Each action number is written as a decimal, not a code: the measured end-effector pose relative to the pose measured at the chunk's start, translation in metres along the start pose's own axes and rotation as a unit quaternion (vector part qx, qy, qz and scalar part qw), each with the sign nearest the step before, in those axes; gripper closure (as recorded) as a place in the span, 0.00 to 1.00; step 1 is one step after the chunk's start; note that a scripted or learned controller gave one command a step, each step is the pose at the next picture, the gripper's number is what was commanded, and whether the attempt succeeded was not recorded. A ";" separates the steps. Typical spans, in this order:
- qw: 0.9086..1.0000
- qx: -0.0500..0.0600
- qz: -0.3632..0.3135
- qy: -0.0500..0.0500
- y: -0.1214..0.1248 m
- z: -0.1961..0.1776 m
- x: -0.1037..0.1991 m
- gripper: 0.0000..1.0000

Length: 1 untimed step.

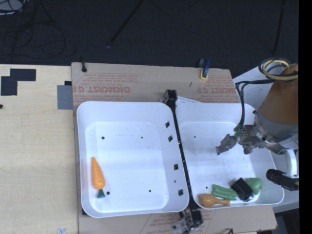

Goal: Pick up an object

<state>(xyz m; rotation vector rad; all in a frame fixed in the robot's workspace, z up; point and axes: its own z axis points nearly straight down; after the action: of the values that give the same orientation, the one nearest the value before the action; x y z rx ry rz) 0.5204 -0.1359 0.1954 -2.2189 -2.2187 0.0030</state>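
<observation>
Cardboard (146, 79) under white bins (126, 112); dark floor (146, 23) beyond

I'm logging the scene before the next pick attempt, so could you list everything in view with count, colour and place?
Shallow plastic bins: two, white, side by side on the bench.
Toy carrot: one, orange with a green stem, left bin, near its front-left corner.
Black block-shaped object: one, right bin, front edge.
Green toy vegetables: two, right bin, either side of the black block.
Pear-shaped toy: one, yellow-orange, right bin, front edge.
Cardboard sheet: one, brown with red print, under the bins.
Clamp: one, blue and yellow, on the cardboard's rear edge.
Robot arm: one, orange band, from the right; end effector over the right bin.
</observation>
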 end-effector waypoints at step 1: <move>1.000 -0.001 -0.002 -0.001 0.055 0.088 -0.014 0.00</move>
<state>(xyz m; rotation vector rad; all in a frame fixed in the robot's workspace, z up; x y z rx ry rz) 0.5748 -0.1495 0.1069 -2.2157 -2.2254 0.0030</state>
